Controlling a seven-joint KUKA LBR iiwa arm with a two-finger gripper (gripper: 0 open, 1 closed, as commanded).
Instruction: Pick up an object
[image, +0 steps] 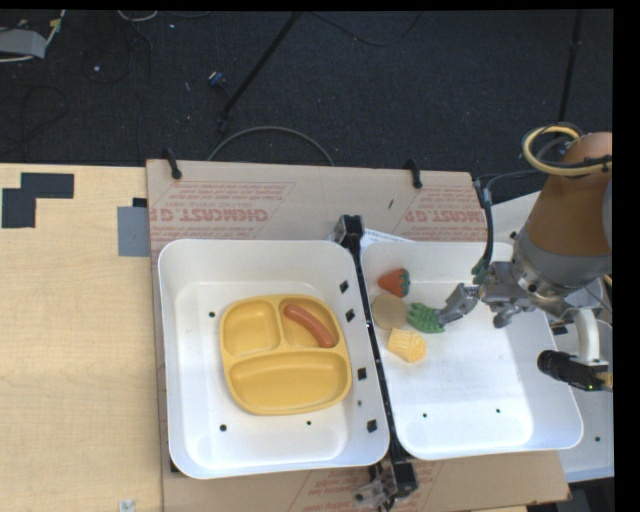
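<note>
Low over the right bin (520, 400), gripper (447, 311) reaching leftward, tips touching the green toy (427, 319) near the divider; grip impossible to judge. Open floor toward the front wall.

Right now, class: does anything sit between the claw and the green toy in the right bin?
Nothing visible does. The claw reaches in from the right and its tip lies right beside the green toy. The tan piece and yellow corn lie on the toy's far side.

Open right bin (480, 400) floor; toy cluster (405, 315) crowding its left edge.
</note>
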